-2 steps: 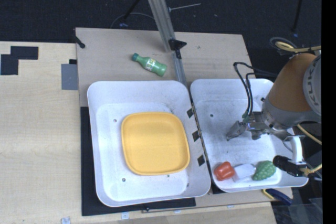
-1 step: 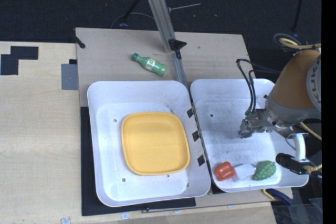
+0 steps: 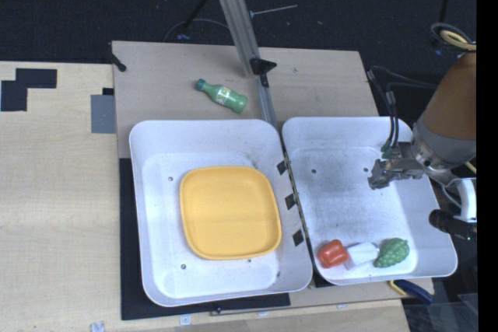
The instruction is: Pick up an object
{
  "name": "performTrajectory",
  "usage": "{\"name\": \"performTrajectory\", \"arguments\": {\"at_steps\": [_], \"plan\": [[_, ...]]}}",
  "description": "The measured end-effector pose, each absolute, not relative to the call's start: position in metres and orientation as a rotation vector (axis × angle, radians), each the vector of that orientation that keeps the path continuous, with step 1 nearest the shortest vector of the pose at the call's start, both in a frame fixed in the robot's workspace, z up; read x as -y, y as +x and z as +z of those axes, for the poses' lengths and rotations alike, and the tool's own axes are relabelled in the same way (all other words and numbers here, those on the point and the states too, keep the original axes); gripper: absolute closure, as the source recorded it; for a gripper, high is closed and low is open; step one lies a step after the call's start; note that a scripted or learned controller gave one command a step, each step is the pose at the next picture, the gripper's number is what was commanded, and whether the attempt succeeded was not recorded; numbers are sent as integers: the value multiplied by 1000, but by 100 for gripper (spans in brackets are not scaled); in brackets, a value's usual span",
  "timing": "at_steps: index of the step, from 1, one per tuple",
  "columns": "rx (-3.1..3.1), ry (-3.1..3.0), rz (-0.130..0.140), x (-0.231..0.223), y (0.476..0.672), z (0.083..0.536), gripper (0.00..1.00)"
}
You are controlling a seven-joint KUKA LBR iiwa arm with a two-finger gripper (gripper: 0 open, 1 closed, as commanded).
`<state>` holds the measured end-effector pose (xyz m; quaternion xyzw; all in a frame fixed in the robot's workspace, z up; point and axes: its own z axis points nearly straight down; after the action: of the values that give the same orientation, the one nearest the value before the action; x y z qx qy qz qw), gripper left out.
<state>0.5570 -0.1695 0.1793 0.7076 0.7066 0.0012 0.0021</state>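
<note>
Grey-armed robot poises above the right bin [image 3: 436, 260], its catch not yet chosen.

The gripper [image 3: 379, 176] hangs over the bin's bare middle with nothing between its fingers; how far they are parted cannot be told. A red pepper [image 3: 333, 253], a white object [image 3: 361, 254] and green grapes [image 3: 391, 252] lie in a row along the near wall, below the gripper, the grapes closest underneath.

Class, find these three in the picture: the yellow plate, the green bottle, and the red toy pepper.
yellow plate [image 3: 230, 211], camera view, centre of its flat face.
green bottle [image 3: 224, 96], camera view, middle of its body.
red toy pepper [image 3: 333, 253], camera view, middle of its red body.
</note>
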Motion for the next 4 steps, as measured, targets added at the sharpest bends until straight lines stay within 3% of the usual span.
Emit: {"name": "performTrajectory", "arguments": {"at_steps": [2, 4], "plan": [[-2218, 2220, 3, 174, 564, 283, 100], [-2227, 2219, -1, 80, 556, 250, 100]]}}
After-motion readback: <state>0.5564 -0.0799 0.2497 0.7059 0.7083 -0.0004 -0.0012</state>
